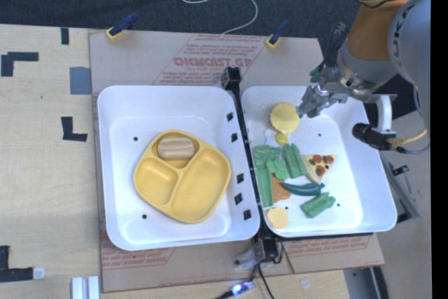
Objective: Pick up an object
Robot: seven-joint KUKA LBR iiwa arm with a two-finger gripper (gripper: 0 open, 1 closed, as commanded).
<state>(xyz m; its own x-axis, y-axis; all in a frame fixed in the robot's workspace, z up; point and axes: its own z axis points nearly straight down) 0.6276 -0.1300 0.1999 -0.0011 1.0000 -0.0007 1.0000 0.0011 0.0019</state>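
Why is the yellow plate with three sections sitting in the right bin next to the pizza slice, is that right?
Not quite. The camera view shows the yellow plate in the left bin. The pizza slice lies in the right bin, apart from it.

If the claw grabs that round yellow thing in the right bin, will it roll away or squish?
The round yellow piece looks like flat, smooth toy food, so it probably slides rather than rolls. It seems small and likely light. Its low, smooth shape may slip from the claw, hovering beside it.
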